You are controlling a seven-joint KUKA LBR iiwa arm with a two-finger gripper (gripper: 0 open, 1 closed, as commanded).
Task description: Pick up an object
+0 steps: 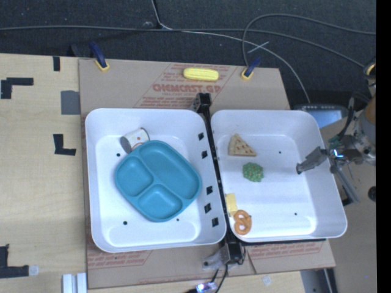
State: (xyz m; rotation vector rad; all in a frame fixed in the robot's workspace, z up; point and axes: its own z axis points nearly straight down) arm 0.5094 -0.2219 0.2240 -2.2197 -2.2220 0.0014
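Note:
The right bin point(305, 127) holds a tan triangular wedge point(241, 146), a green broccoli-like lump point(253, 172), a small yellow block point(231, 201) and a brown pretzel point(242, 222). My gripper point(305, 165) reaches in over the bin's right rim, pointing left. It hangs well to the right of the green lump and touches none of the objects. Nothing is seen in its grasp.
The left bin point(101, 127) carries a blue divided plate point(157, 179) and a small grey-and-white cup point(134, 140) on its side. A yellow corn-like piece point(200, 74) lies on the cardboard behind the bins. Cables run across the dark floor at the back.

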